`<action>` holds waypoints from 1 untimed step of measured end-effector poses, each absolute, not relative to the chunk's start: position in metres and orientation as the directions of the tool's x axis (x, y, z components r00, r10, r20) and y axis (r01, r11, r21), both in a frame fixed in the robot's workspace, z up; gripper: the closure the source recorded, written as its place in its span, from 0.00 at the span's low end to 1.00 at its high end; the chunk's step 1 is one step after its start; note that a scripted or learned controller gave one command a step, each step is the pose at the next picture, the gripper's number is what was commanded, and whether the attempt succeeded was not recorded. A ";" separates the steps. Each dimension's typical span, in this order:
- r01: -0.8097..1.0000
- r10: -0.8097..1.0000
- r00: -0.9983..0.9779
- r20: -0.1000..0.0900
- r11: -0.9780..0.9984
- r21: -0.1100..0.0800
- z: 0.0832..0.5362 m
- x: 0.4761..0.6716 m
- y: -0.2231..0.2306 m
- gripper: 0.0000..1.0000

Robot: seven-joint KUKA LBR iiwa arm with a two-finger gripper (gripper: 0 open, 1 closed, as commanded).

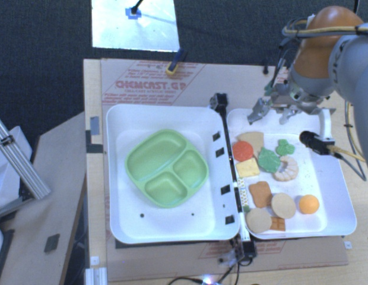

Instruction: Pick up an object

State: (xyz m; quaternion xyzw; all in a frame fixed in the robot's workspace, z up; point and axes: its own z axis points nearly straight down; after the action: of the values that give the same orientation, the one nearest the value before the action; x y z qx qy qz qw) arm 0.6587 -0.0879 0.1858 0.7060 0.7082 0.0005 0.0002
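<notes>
Left bin (121, 159), shallow white plastic: holds one pale green three-compartment plastic tray (167, 168), lying flat at mid-floor.

Right bin (344, 212), shallow white plastic: holds small toy food pieces.
- Along the left wall, far to near: a tan wedge-shaped slice (250, 139), a flat red-orange disc (243, 151), a yellow cheese-like square (247, 168), a brown toast-like slab (260, 193), a beige round cookie (259, 220).
- Mid-floor: green leafy pieces (274, 156), a pink-and-white shrimp-like curl (286, 168) touching them, a second beige round (284, 205).
- Toward the near right corner: a small orange ball (308, 204), standing apart from its neighbours.

All pieces are judged light, rigid and smooth. Flat ones lie flush and offer little edge; the ball offers the clearest hold across its middle, though it may roll.

Gripper (272, 113), two grey fingers: spread apart, holding nothing, above the far left corner of the right bin, just beyond the tan slice.
</notes>
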 end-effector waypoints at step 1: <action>1.000 1.000 -0.002 0.000 0.002 0.001 0.128 0.653 -0.083 0.00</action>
State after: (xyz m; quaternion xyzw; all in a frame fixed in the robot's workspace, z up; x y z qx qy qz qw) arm 0.6532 -0.0830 0.1284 0.7063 0.7079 0.0002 0.0004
